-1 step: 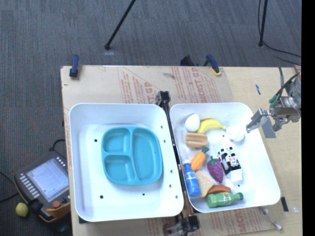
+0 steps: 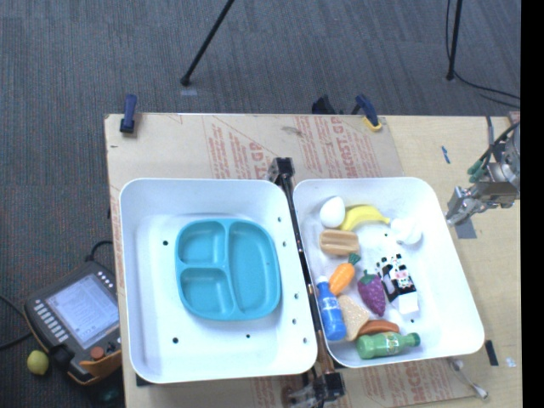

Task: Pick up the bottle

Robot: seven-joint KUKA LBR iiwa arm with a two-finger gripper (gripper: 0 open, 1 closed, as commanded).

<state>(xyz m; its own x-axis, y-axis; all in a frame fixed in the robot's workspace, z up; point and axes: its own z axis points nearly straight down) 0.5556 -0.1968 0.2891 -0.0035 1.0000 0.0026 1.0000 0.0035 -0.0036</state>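
Two bottles lie in the right bin. A blue bottle with a white cap lies near the bin's left wall, cap pointing away from the front. A green bottle with a red-orange band lies on its side along the front wall. My gripper hangs at the far right, just outside the bin's right rim and above the bench, well away from both bottles. Nothing shows in it.
The right bin also holds an egg, a banana, a hot dog bun, a carrot, purple grapes and a black-and-white carton. The left bin holds a teal divided plate. A teach pendant lies on the floor at left.
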